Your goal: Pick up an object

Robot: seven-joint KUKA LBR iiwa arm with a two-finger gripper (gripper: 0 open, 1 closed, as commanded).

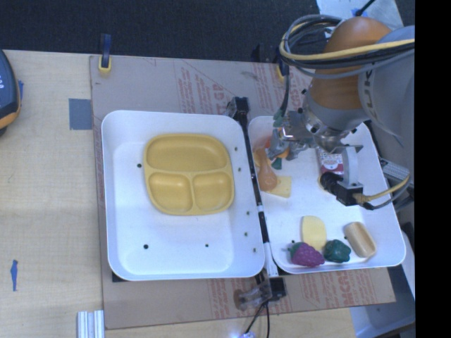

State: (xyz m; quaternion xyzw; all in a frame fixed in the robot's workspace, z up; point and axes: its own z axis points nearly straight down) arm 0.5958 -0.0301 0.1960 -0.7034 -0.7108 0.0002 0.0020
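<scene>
**Jaws Unreadable Over Right Bin; No Pick Confirmed**

Jaws first: you cannot tell from this slanted view whether they are released or clenched, and nothing is showing between them, so you should not be logging a grasp.

Working down by size: the arm (pixel 352 55) is reaching in over the right bin (pixel 391 255), and the left bin (pixel 116 189) is carrying a yellow divided tray (pixel 189 172). The gripper (pixel 285 145) is hanging low at the right bin's upper left corner, just beside the divider between the bins.

Candidates for the pick are lying in that right bin. An orange piece (pixel 266 176) and a pale yellow wedge (pixel 282 186) are sitting just below the gripper, closest to it. Along the near edge a tan bread-like roll (pixel 361 239), a yellow slice (pixel 314 230), a purple berry-shaped toy (pixel 307 255) and a green toy (pixel 337 251) are resting well apart from the gripper.

You are looking at the approach stage, by my judgement: every visible object is resting on the bin floor. Closing on one and lifting it are both outstanding.
</scene>
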